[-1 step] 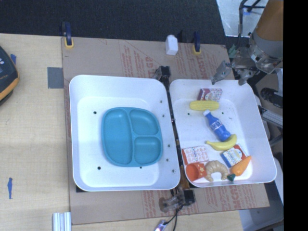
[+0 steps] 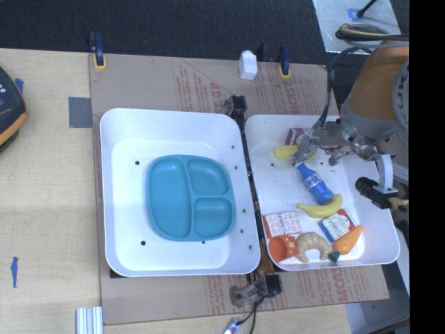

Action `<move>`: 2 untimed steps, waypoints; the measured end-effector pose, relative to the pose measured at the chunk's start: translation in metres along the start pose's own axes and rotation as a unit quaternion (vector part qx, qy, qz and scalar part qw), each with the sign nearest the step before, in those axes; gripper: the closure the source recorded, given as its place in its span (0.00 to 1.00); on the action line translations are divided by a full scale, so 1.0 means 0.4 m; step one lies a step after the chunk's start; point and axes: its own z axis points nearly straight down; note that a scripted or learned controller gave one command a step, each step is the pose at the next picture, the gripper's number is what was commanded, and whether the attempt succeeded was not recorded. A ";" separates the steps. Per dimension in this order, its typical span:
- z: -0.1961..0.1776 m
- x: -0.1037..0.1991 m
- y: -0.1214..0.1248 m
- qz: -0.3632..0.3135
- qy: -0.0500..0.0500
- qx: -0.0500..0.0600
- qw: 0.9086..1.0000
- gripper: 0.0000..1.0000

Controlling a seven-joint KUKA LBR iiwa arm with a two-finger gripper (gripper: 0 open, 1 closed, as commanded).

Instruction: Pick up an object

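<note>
My gripper [image 2: 306, 149] hangs over the upper middle of the right bin [image 2: 261, 186], reaching in from the right. Its tip is right above the upper end of a blue bottle [image 2: 315, 184], which lies slanted on the bin floor. A small yellow piece [image 2: 283, 152] lies just left of the gripper, and a dark red box [image 2: 297, 133] peeks out behind it. A banana [image 2: 321, 208] lies below the bottle. Whether the gripper touches the bottle cannot be told.
At the front of the right bin lie a red-and-white packet [image 2: 283, 223], a red piece [image 2: 279, 248], a croissant [image 2: 313, 245], a blue-and-white packet [image 2: 336, 226] and a carrot [image 2: 348, 239]. The left bin [image 2: 118, 138] holds a blue divided plate [image 2: 190, 197].
</note>
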 end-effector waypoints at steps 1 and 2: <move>0.139 0.018 -0.018 0.000 0.000 0.000 1.000 0.00; 0.112 0.014 -0.017 -0.001 -0.001 0.001 1.000 1.00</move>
